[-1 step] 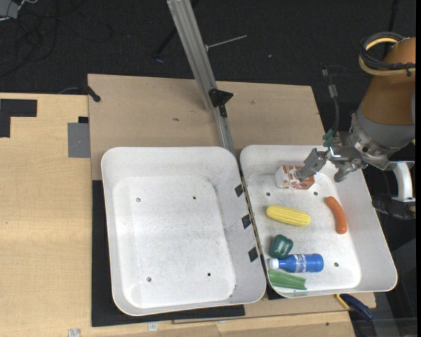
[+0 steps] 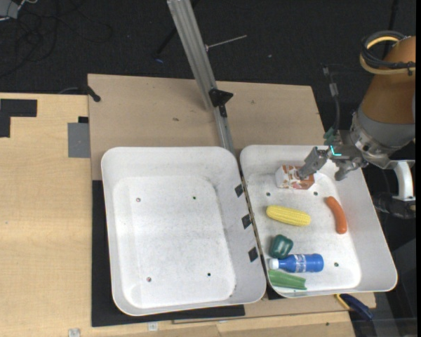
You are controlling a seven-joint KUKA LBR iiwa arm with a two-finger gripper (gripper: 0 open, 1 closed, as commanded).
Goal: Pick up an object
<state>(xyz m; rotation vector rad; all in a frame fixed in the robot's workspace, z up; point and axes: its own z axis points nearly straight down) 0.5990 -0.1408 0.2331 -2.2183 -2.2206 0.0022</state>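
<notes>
The right bin (image 2: 379, 258) holds a small red and white carton (image 2: 292, 177) near its back, a yellow corn cob (image 2: 289, 216) in the middle, and an orange sausage (image 2: 337, 215) toward the right wall. At the front lie a dark green cup (image 2: 281, 245), a blue bottle with a white cap (image 2: 298, 263) and a green pod (image 2: 288, 280). My gripper (image 2: 329, 166) hangs over the back of the right bin, open, its left finger (image 2: 311, 163) just above the carton and its right finger (image 2: 346, 168) to the right. Nothing sits between the fingers.
The left bin (image 2: 170, 225) lies beside the right one, with black clips (image 2: 245, 220) along the shared wall. A slanted aluminium rail (image 2: 198, 62) rises behind the bins. The arm's orange and grey body (image 2: 387, 104) stands over the right bin's back right corner.
</notes>
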